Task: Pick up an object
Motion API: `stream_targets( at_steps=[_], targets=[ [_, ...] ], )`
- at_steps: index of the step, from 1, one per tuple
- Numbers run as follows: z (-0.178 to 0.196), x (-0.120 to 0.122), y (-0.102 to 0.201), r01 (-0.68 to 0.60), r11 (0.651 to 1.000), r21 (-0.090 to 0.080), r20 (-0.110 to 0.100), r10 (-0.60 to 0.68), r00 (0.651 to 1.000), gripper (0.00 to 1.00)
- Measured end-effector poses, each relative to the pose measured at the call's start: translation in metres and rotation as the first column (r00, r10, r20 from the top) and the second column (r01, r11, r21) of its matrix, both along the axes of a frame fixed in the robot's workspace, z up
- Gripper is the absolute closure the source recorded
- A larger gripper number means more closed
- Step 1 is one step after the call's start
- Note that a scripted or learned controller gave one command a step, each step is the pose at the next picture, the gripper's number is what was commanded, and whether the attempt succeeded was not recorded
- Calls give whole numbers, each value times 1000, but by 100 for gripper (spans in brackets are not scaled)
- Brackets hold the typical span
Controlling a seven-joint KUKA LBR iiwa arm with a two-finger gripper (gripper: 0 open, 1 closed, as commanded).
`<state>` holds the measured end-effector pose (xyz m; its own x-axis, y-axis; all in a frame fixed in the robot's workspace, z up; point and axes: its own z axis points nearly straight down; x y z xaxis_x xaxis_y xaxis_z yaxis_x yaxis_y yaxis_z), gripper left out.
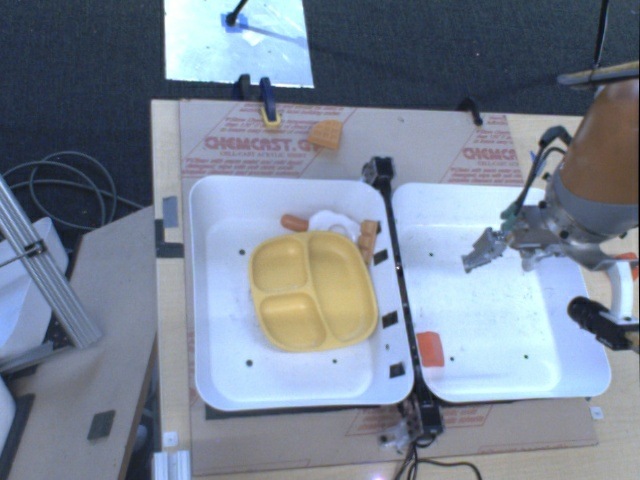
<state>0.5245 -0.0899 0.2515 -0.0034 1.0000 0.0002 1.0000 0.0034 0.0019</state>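
My gripper [482, 250] hangs over the right bin [560, 368], above its upper-left part, with nothing seen in it. A small orange-red block [429, 348] lies at that bin's lower-left corner, well below and left of the gripper. In the left bin [220, 358] a yellow divided plate [310, 290] lies tilted in the middle. Behind the plate are a small orange sausage-shaped piece [294, 223] and a white piece [330, 224]. A tan piece [368, 238] stands by the left bin's right wall.
A black divider with clips [395, 298] runs between the two bins. A tan sponge-like block [325, 134] sits on the bench behind the left bin, near a yellow clamp [270, 116]. A shiny metal sheet [235, 28] lies farther back.
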Motion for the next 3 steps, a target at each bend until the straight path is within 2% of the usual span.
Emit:
stream_targets(
  at_steps=[1, 2, 3],
  targets=[
    [11, 1, 0, -3, 1000, 0, 3, 3, 1000, 100],
    [8, -28, 18, -2, 1000, 1, -2, 2, 1000, 100],
    [2, -38, 39, -3, 1000, 1, -1, 3, 1000, 100]
  ],
)
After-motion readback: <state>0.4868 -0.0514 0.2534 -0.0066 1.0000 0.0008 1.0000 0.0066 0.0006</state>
